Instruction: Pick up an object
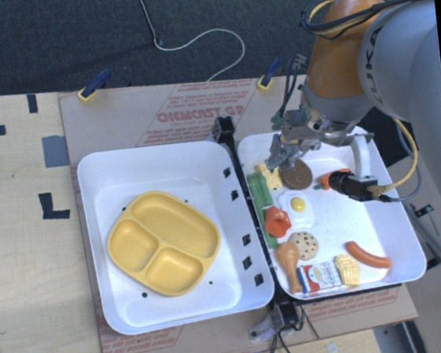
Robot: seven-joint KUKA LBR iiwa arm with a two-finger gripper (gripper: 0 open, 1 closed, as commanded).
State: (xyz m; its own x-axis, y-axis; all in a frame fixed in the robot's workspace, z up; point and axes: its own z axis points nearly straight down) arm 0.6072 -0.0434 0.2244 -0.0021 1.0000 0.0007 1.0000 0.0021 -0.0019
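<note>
The right bin [391, 215] holds several toy foods. A brown round patty [296, 176] lies near its back left, with a fried egg [297, 206] and a red tomato piece [277, 221] just in front of it. Toward the front edge lie a chocolate-chip cookie [305, 243], a drumstick [288, 257], a small carton [320, 276], a corn piece [347, 270] and a sausage [367, 255]. My gripper [283, 155] hangs low over the bin's back left corner, right at the patty's upper left edge. Nothing shows in its grasp.
A green strip [260, 193] and a yellow piece [273, 178] lie along the right bin's left wall. A red-orange toy [334, 179] sits right of the patty. The left bin [102, 177] holds a yellow divided plate [163, 241]. The arm's grey body covers the bench's back right.
</note>
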